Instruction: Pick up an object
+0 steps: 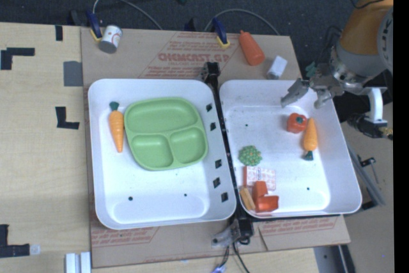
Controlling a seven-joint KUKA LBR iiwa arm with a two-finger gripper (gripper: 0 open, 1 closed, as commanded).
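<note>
My gripper [308, 94] hangs over the far right part of the right bin [281, 96], its two grey fingers spread open with nothing between them. Just below it lie a small red tomato-like toy [296, 123] and an orange carrot [310, 136], side by side. Further down the bin sit a green broccoli piece [250, 155], a pink-and-white packet [261, 175] and a red-orange toy [263, 199] near the front left corner.
The left bin [102, 156] holds a green divided plate [167, 133] and another carrot [116, 127] along its left side. On the cardboard behind the bins lie an orange bottle-shaped toy [251, 48], a small white cube [277, 66] and a small can [110, 38].
</note>
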